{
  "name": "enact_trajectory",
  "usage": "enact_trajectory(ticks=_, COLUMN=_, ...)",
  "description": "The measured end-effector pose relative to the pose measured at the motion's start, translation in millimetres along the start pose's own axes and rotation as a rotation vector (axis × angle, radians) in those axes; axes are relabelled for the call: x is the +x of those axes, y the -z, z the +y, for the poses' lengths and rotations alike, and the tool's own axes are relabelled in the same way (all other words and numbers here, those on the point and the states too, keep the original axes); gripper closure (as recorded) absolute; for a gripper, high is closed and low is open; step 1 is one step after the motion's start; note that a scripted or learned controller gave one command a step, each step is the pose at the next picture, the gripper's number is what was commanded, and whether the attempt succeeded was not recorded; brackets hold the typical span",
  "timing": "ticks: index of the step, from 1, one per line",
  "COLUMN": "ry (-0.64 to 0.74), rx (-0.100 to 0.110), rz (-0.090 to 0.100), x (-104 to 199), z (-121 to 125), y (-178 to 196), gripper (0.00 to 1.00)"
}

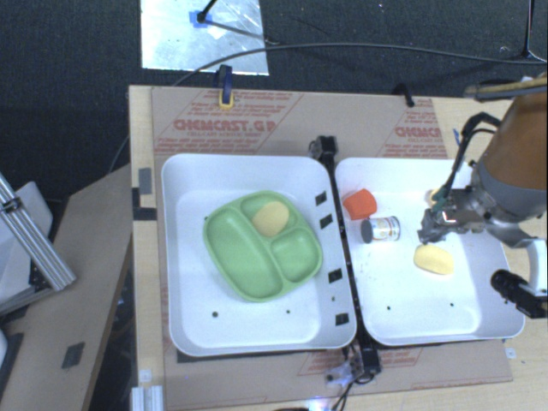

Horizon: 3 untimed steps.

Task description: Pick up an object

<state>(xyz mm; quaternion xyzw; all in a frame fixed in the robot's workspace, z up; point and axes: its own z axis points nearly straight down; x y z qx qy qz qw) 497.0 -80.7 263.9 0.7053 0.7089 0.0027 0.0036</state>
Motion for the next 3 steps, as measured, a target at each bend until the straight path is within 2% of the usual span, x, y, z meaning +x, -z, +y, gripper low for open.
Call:
enact_trajectory(ticks=2, ry=0.004, rx=0.005, rz=0.003, x=87, z=57, y=0, gripper=1.0)
enact_trajectory(ticks=3, ry=0.004, rx=0.005, rz=0.002, x=139, z=80, y=-19, gripper=1.0)
